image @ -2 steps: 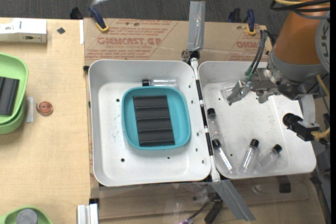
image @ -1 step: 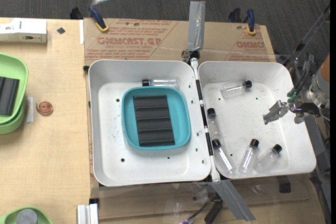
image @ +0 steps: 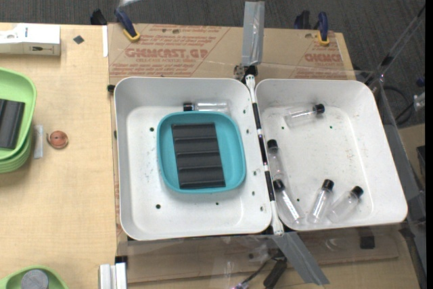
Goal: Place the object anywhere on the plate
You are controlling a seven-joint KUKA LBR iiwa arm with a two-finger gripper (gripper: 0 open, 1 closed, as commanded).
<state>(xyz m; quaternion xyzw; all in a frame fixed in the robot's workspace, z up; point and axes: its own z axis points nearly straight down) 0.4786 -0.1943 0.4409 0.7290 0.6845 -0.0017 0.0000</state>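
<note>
Clear vials with black caps lying scattered in the right bin (image: 365,101): one near the top (image: 304,115), two along the left wall (image: 272,149) (image: 284,199), two at the lower right (image: 320,199) (image: 346,203). One more vial (image: 203,106) in the left bin (image: 135,166), just beyond the teal plate (image: 233,145), not on it. Plate bearing a black ribbed insert (image: 197,156). Judged at the start, nothing picked. Next: reaching in and closing on one vial. Pincer state: cannot tell.

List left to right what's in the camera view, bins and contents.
Left bin → teal plate with dark ridged block → right bin → capped vial → vial near front right.
</note>
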